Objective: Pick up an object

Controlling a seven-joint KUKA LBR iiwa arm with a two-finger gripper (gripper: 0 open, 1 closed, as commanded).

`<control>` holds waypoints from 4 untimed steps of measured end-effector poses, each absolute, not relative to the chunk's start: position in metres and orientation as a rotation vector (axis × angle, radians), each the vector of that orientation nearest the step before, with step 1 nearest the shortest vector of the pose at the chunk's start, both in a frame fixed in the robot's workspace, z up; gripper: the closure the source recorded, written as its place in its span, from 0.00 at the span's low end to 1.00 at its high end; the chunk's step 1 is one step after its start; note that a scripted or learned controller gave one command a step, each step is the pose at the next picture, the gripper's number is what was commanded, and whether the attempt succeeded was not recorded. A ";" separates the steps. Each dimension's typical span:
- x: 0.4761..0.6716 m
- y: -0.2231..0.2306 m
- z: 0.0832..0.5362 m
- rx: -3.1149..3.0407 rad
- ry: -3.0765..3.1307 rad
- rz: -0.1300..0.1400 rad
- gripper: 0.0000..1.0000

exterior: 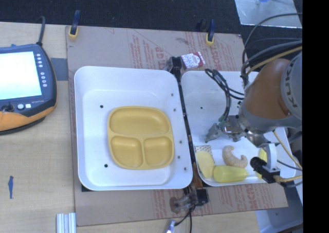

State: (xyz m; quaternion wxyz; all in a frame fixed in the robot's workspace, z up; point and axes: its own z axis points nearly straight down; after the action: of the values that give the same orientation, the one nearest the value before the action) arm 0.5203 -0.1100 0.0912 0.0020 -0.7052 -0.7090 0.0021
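Several objects crowd the right bin's (205,95) near edge: a yellow block (229,174), a curled cashew-shaped piece (235,158). Pincer (218,131) hovers just above them, grip state unclear. Approach step; next, descend onto one.

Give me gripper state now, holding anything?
Gripper: over the right bin, open or shut cannot be told; nothing visible between its fingers. The cashew-shaped piece and yellow-green piece lie in the bin.
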 end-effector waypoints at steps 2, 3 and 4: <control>0.636 -0.092 0.092 -2.212 -2.226 0.005 0.00; 0.636 -0.093 0.102 -2.210 -2.226 0.007 1.00; 0.636 -0.094 0.112 -2.208 -2.226 0.008 1.00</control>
State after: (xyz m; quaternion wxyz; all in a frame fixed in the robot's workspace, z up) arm 0.6362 -0.0936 0.1123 0.0031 -0.7042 -0.7100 0.0025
